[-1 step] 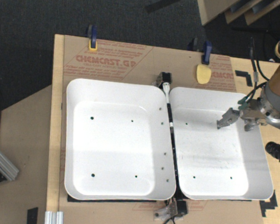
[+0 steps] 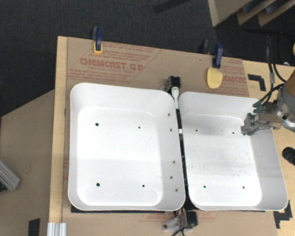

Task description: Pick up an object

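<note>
Near: left white bin (image 2: 82, 150) and right white bin (image 2: 266, 173), side by side on the cardboard-covered bench (image 2: 63, 81), black strip between. Gripper (image 2: 249, 126) low over right bin's far right part, jaw state not discernible. Far: small yellow object (image 2: 214, 78) lying on the cardboard just beyond right bin's far rim, up-left of gripper, long axis roughly near-to-far, blue clamp (image 2: 218, 55) just behind; rim between.

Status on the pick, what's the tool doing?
Tool over right bin, upper right corner. Nothing seen between its fingers. Yellow object lies on the board beyond the bins.
</note>
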Action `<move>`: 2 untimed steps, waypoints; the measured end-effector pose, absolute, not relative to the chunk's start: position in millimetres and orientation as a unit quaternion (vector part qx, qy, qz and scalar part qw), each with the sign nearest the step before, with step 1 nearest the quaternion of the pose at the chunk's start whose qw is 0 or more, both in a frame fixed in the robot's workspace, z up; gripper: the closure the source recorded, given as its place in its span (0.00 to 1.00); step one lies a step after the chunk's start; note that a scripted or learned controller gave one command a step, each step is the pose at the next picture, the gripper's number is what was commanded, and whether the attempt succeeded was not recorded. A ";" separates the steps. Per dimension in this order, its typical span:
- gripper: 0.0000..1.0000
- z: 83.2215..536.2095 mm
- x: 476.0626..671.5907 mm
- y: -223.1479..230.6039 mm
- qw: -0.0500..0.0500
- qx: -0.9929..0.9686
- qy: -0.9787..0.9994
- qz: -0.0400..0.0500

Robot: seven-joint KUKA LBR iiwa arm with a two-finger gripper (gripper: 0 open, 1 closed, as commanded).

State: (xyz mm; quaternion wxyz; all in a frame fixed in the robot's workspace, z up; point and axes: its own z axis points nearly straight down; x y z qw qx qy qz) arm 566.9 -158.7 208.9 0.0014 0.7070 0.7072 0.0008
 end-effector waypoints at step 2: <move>1.00 290.1 668.2 -30.3 0.006 0.705 0.709 0.006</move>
